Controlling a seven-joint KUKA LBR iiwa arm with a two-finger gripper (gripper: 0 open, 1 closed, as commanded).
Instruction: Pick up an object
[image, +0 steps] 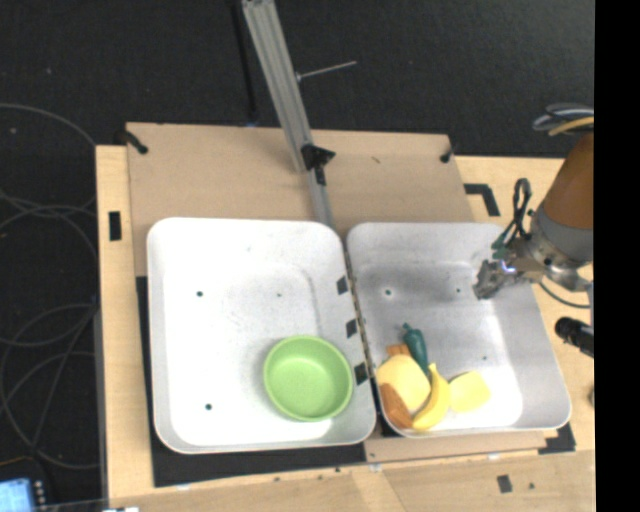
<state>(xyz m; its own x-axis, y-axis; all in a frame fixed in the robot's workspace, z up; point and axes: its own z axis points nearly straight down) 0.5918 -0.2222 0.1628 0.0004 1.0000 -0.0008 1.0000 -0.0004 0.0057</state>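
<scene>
Banana (434, 402) in right bin's (520, 340) near corner, beside yellow pieces and a green item.
I see gripper (487, 280) over that bin's far side, grip state unclear; no legible writing. Green bowl (308, 377) in left bin (200, 270).

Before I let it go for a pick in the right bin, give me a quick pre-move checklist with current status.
1. Gripper over the right bin: ok, near its far right side.
2. Gripper free of any object: ok, nothing seen between its fingers.
3. Targets present: ok, banana, yellow block and green-topped piece clustered at the near left corner.
4. Targets well separated: not ok, they touch or overlap.
5. Finger opening: cannot tell.
6. Green bowl out of the path: ok, it sits in the left bin.
</scene>
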